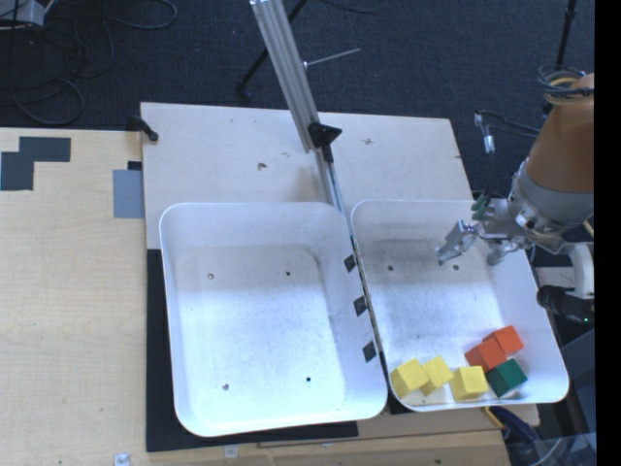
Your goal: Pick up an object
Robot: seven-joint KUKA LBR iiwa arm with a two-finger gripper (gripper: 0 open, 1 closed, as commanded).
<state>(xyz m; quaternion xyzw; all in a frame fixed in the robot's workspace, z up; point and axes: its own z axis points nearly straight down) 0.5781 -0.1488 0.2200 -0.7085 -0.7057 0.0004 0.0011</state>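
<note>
Bench (233, 153) pale, on dark carpet (437, 27) | bins (194, 260) white | gripper (452, 248) fingers apart

Two bins side by side on bench, left bin (194, 260) beside right bin (408, 260), blocks (466, 369) clustered in right bin's near right corner, gripper (454, 248) over right bin's far part, well apart from blocks

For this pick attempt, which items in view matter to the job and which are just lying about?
Job:
tool
yellow blocks
orange block
green block
right bin

Lying about:
left bin
metal rail
floor cables
</note>
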